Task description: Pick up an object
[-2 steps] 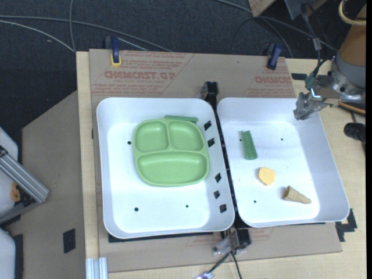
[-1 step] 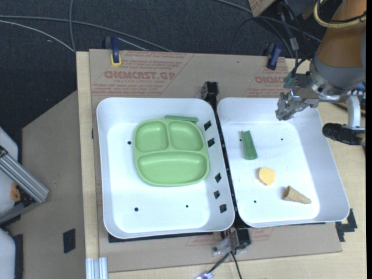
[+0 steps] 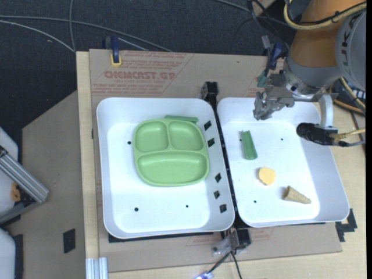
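The green stick lies in the right bin, near the top and a bit left of the middle. It is long and thin. Its long way runs up and down in the picture, leaning just a little. Below it sits a small yellow piece. Farther down and to the right is a tan cone. All three lie apart from each other.

The gripper hangs over the top edge of the same bin. The stick is the closest thing to it. The stick lies below the gripper and a little to the left in the picture. I think the arm would have to come down and toward the front of the bin to reach it. Nothing sits in the gripper. It is too dark and small to tell if it is wide or narrow.

The left bin has a green plate with three parts in it.

The brown board under the bins has red words. They look like "CHEMCAST GP". The small red lines under that are too tiny to read.
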`<move>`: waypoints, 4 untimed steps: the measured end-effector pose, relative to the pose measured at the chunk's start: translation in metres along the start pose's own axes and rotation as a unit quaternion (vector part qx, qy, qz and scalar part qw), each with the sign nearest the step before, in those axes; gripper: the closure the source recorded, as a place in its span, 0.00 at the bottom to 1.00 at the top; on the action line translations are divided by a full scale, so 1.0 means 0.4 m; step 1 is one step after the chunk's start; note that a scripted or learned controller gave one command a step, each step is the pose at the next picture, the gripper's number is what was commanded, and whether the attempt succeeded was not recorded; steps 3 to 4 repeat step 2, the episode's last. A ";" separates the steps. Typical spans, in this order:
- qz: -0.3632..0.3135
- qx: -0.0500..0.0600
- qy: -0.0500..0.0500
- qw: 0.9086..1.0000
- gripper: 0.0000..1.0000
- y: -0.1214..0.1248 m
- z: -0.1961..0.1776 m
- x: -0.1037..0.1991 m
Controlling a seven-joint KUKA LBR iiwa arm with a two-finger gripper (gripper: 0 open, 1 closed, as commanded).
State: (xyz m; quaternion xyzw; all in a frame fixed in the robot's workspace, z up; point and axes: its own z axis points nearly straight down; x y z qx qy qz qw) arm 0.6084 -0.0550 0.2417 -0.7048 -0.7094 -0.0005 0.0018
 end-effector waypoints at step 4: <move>0.000 0.001 0.000 1.000 1.00 -0.019 0.063 0.266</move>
